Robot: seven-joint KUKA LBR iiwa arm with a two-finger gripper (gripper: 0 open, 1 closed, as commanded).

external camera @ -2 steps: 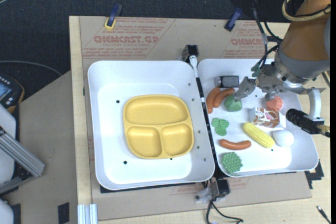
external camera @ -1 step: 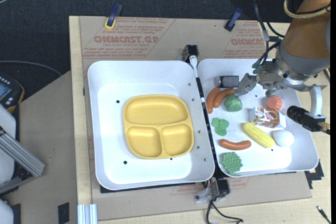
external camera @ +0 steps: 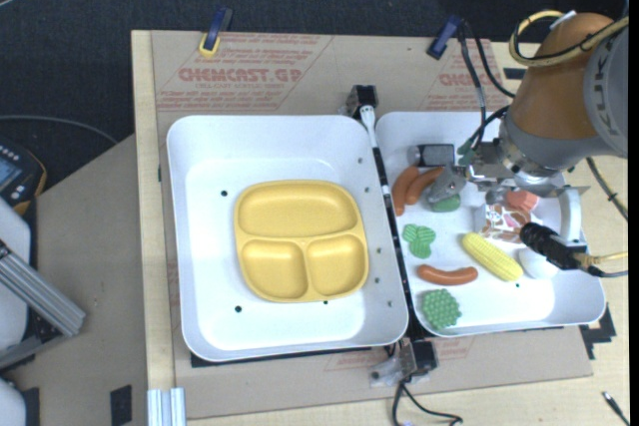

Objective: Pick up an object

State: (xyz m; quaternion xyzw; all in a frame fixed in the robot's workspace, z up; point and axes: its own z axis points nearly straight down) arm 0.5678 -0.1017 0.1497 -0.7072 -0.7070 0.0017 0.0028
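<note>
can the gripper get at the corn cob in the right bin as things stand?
Probably yes. The corn cob lies exposed on the right bin floor, just below the gripper in the camera view. Nothing covers it; the sausage lies close beside it.

Grey arm (external camera: 609, 105) — orange band, black cables

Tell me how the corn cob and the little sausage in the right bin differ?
The corn cob is yellow with a bumpy, kernelled surface; the sausage is reddish-orange and smooth. The corn cob looks thicker and lies at a slant, running down toward the right, while the thinner sausage lies nearly level across the bin. The corn cob sits closer to the arm than the sausage does. Both are long, toy-like foods lying flat on the floor of the right bin, neither in the claw.
</note>
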